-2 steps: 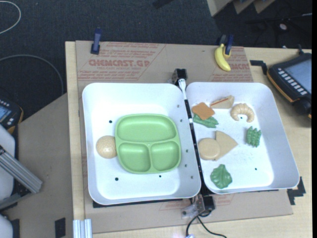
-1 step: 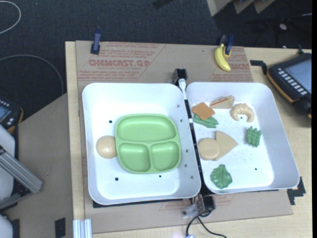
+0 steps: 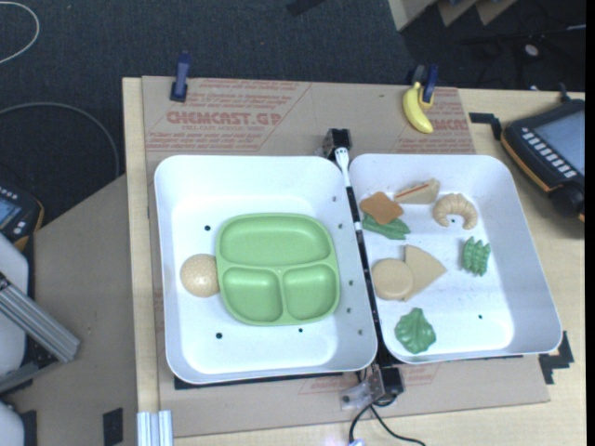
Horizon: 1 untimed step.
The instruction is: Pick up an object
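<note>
The right bin [image 3: 521,240] holds several toy foods: a croissant [image 3: 456,210], a sandwich slice [image 3: 417,191], an orange-brown piece [image 3: 380,205] on a green leaf [image 3: 388,226], a tan wedge [image 3: 427,266], a round tan biscuit [image 3: 391,280], a small green leafy piece [image 3: 476,255] and a larger green leaf [image 3: 415,331]. In the left bin [image 3: 186,342] lies a green three-compartment plate [image 3: 277,268] with a round beige cookie [image 3: 199,274] touching its left edge.
A yellow banana [image 3: 417,110] lies on the cardboard behind the right bin, beside a blue clamp [image 3: 429,78]. Another blue clamp [image 3: 180,77] sits at the back left. A black and orange tablet [image 3: 553,151] rests at the right edge.
</note>
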Each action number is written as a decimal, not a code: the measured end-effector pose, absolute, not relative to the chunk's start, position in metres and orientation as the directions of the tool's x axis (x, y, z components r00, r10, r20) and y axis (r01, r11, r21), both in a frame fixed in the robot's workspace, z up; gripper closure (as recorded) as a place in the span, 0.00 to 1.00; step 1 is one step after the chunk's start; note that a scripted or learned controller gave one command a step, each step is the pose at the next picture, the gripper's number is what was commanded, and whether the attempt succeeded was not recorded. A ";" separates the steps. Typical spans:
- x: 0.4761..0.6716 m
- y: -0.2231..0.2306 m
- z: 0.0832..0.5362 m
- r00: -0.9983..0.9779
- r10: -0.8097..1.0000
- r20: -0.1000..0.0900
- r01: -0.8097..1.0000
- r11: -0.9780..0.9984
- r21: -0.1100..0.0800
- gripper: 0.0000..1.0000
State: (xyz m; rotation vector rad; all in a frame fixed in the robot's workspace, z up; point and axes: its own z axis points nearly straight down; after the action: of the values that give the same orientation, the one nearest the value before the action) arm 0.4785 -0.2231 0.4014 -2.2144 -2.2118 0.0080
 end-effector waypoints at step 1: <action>0.479 -0.204 0.308 -0.001 1.000 0.005 1.000 0.001 -0.010 1.00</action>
State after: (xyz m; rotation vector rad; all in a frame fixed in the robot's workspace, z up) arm 0.4786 -0.2038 0.3083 -2.2132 -2.2151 0.0058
